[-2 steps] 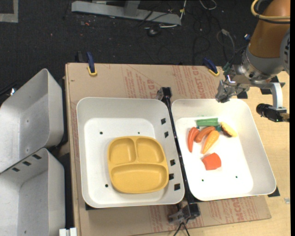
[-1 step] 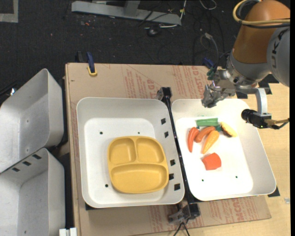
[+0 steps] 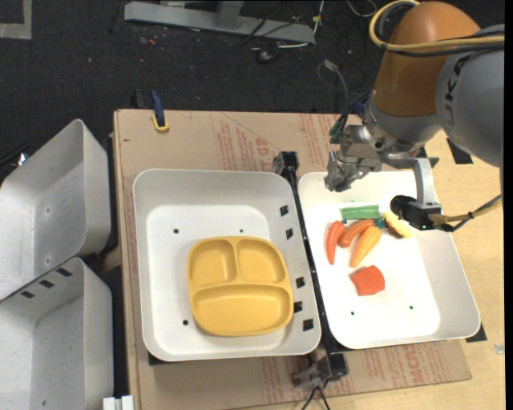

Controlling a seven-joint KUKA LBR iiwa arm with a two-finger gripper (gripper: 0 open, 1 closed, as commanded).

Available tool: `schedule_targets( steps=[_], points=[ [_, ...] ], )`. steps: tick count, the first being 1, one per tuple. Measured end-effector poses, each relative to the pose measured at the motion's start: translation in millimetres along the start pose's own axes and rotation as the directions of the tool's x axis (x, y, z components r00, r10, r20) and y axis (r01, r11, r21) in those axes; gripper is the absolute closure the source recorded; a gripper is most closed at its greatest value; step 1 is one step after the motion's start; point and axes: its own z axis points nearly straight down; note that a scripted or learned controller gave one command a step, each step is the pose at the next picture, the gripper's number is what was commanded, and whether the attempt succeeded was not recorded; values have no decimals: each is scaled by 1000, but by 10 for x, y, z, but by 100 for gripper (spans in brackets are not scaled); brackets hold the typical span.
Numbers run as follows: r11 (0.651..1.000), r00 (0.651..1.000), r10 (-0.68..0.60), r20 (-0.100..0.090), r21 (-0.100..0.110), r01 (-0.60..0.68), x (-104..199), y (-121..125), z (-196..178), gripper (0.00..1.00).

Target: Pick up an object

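Gripper point(image 3: 343, 178) hangs over far rim of right bin point(image 3: 449, 308), nothing between fingers, gap looks narrow. Green piece point(image 3: 360, 212) and orange pieces point(image 3: 365, 243) lie just below. Better: open wider, descend straight on one piece, avoid neighbours.

A bulky robot arm point(image 3: 473, 88) with smooth, rounded grey casing. Just above the wrist sits a glossy orange dome-shaped band point(image 3: 417, 60), the brightest part of the machine. A thin yellowish cable point(image 3: 383, 18) loops over the orange section. Below it, the gripper point(image 3: 346, 166) is a compact cluster of dull grey metal parts (fine details too blurred to make out).
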Motion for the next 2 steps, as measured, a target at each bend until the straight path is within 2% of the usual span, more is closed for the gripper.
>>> schedule_targets(
  steps=[1, 2],
  points=[
    [1000, 1000, -1, 0, 1, 1, 571, -113, 203, 100],
    [1000, 1000, 0, 0, 1, 0, 1082, -114, 340, 100]
  ],
)
